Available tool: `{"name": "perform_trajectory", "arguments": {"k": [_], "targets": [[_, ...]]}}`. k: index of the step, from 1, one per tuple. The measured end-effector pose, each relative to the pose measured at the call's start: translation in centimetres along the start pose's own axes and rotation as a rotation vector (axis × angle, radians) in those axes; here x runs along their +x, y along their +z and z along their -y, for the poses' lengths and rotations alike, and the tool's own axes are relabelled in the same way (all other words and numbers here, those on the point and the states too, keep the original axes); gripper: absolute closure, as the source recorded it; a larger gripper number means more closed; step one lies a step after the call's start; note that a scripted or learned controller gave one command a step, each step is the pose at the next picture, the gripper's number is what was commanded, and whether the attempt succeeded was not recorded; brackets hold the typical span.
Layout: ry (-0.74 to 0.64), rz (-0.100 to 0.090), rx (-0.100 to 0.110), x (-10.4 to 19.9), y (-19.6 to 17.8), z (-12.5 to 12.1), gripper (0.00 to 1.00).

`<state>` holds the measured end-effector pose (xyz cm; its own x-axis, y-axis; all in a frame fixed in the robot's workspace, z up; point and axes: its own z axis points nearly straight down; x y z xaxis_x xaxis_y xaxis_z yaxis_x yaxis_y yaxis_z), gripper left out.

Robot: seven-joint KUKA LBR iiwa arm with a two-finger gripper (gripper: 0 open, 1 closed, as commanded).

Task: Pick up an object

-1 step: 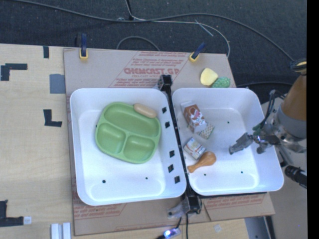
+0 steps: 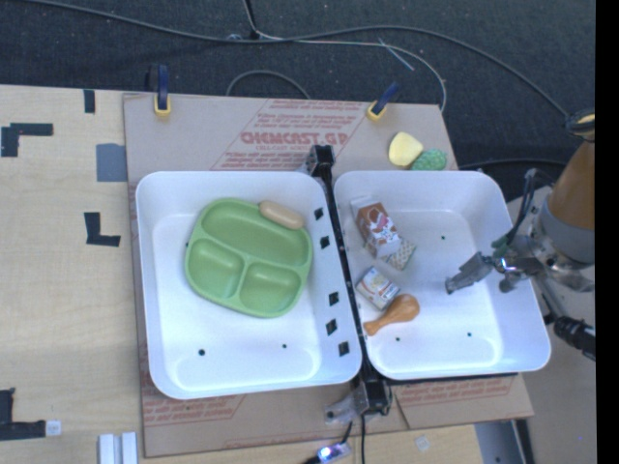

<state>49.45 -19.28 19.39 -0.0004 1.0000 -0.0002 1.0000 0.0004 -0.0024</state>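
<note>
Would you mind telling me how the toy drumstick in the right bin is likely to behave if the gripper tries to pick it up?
The drumstick looks like smooth, rigid plastic, so it may slip between narrow fingers. Its rounded body and thin handle suggest it could roll or pivot when nudged. It lies close beside the small packet, so a push would probably shift both.

A light wood desk (image 2: 58, 288) has black tape marks (image 2: 97, 230). A brown board (image 2: 280, 133) lies on it. Behind is dark carpet (image 2: 116, 27) with thin cables (image 2: 290, 37).
</note>
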Motion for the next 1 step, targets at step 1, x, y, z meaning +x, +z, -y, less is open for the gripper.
{"name": "perform_trajectory", "arguments": {"k": [1], "targets": [[-0.001,-0.002,0.005,0.86,6.14,-0.10,0.00]]}}
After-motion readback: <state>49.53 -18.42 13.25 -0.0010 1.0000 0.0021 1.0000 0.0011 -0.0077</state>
